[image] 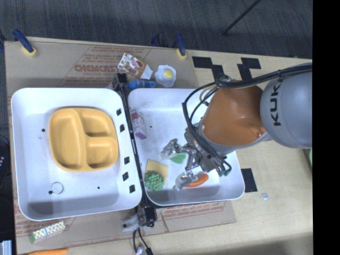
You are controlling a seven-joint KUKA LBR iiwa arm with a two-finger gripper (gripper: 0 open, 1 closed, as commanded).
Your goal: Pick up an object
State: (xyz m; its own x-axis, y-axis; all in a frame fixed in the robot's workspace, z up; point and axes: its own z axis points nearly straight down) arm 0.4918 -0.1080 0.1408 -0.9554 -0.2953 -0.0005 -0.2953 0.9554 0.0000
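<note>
The arm (249, 116) is covering the right part of the right bin (159, 97), hiding that bin's right wall and much of its floor. The wrist is hiding most of a green item (179, 158); what it is cannot be told. An orange item (198, 180) is lying partly under a fingertip, its shape unclear. A small wrapper (138, 124) at the bin's left wall is too blurred to identify. The arm's upper part is running out of the picture at right. A packet (48, 231) below the left bin (21, 142) is too small to read.
</note>
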